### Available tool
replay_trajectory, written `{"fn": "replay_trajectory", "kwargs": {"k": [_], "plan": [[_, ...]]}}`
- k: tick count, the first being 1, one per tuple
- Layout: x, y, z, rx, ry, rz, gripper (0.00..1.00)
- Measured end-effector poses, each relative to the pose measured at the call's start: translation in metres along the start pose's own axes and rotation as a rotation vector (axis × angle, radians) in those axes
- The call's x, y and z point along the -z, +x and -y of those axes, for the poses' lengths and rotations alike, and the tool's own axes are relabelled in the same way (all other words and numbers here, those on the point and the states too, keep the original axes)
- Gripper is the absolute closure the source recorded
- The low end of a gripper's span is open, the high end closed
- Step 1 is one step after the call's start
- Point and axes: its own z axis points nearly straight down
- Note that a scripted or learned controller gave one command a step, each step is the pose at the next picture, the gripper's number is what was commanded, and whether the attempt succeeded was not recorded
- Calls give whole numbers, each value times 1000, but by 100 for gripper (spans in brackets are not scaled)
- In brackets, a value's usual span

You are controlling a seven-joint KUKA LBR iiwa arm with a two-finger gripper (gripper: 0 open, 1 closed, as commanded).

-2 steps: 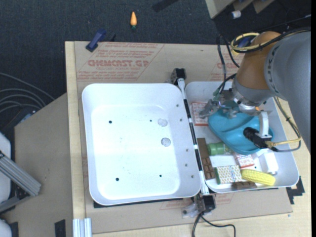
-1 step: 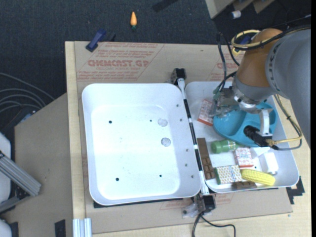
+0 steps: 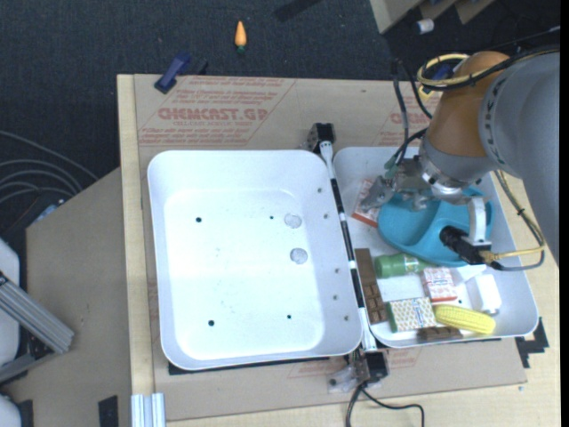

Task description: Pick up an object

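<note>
Arm (image 3: 511, 105) comes in from the right, over the right bin (image 3: 526, 302). The grey link sits at the upper right, with the orange band (image 3: 462, 118) above the wrist. The wrist bends down and to the left, so the pincer (image 3: 396, 188) points into the far half of the right bin, near the wall shared with the left bin (image 3: 178, 238). The pincer is low, at or just above the contents. I cannot tell how wide it stands, as wrist and clutter mask it. Nothing can be seen clamped in it.

Right bin contents:
- Blue thing (image 3: 413, 229): the largest item, under the wrist. Its far edge is just beside the pincer; I cannot tell whether they touch.
- Red-and-white packet (image 3: 366, 205): left of the pincer, by the bin's left wall.
- Green bottle (image 3: 397, 263): on its side, just nearer than the blue thing.
- Brown bar (image 3: 372, 299): lies along the left wall.
- Patterned packet (image 3: 412, 313): just right of the bar.
- Red-printed card (image 3: 440, 283): between the bottle and the corn.
- Corn cob (image 3: 464, 318): lies flat at the near edge, right of the patterned packet.

The left bin is white, with two pale round marks (image 3: 292, 221) toward its right side.

The table (image 3: 222, 114) is a pale board with red print. A blue bit (image 3: 173, 72) lies at its far left corner. A small orange bit (image 3: 240, 34) lies on the dark floor beyond.
</note>
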Motion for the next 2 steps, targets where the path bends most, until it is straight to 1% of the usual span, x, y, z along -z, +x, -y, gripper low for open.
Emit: {"fn": "replay_trajectory", "kwargs": {"k": [1, 2], "plan": [[9, 3, 0, 2, 0, -4, 100], [10, 1, 0, 1, 0, -1, 0]]}}
